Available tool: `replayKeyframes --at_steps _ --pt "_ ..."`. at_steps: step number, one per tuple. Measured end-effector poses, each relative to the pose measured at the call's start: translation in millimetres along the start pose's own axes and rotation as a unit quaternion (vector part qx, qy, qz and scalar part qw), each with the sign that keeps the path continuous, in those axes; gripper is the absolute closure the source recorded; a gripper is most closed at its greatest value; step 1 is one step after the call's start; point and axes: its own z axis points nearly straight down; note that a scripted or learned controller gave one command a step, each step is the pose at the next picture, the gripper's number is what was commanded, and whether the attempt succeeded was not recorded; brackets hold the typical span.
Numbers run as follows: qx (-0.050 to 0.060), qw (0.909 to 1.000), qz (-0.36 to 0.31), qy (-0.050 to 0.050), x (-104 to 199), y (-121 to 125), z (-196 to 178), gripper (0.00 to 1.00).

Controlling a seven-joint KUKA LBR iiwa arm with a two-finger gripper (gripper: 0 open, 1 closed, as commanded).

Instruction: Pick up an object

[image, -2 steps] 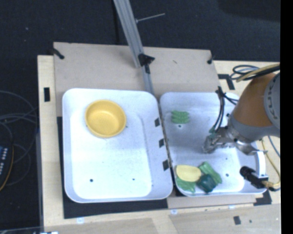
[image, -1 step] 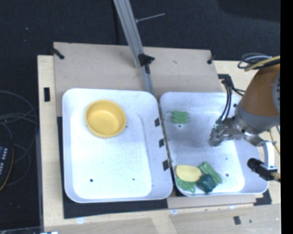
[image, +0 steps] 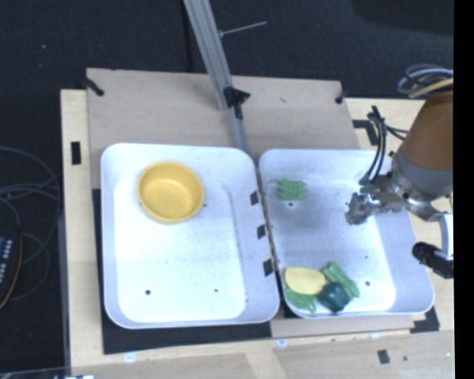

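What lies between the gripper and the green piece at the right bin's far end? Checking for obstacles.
Nothing: in the camera view, bare white bin floor separates the gripper from the green piece.

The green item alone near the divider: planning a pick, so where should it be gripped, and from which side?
Likely straight from above, end effector closing across the narrow width of the green item. It lies flat and apart in the right bin.

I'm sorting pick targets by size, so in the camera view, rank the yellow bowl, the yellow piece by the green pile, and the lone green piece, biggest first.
1. yellow bowl, clearly largest.
2. yellow piece and lone green piece look about alike; the yellow one is partly hidden, so I won't rank them.
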Motion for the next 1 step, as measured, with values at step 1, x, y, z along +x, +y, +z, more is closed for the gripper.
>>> replayKeyframes --at_steps 1 --pt "-0.001 1.0000 0.000 0.000 6.8 7.9 -56.2 1.00"
